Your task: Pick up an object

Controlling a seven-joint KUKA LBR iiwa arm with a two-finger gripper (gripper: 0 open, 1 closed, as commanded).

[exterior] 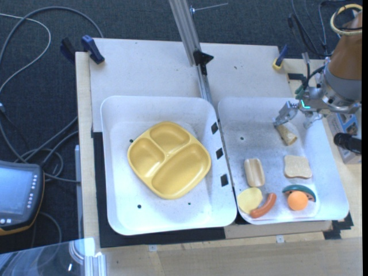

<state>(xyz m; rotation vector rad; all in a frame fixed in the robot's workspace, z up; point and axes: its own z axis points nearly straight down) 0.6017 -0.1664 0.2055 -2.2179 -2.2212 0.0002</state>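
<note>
Nothing picked up yet. Gripper (297,115) low at 1 o'clock in the right bin (339,180), fingers spread and holding nothing, with a small tan food piece (286,134) lying just under them at 6 o'clock. Left to do: close on it and lift.

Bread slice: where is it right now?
The bread slice lies in the right bin, toward its right side, just above the orange ball and right of the hot dog bun.

A yellow divided plate (169,167) lies mid-left bin (115,119). Blue clamps (92,48) grip the bench's far-left corner (a pendant (17,194) sits beyond its left edge).
</note>
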